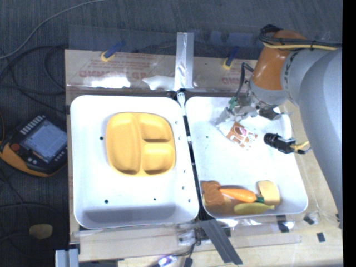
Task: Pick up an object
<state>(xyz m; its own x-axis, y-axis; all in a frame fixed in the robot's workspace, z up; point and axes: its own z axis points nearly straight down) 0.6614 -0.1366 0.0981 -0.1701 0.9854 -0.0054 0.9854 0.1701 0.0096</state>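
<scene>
Right white bin (289, 202): hand (240, 109), finger state indiscernible, at far end; small white carton with orange-brown print (240, 133) just beside it, toward the near side.

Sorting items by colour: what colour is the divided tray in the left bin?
Yellow; the divided tray shows clearly in the camera view.
</scene>
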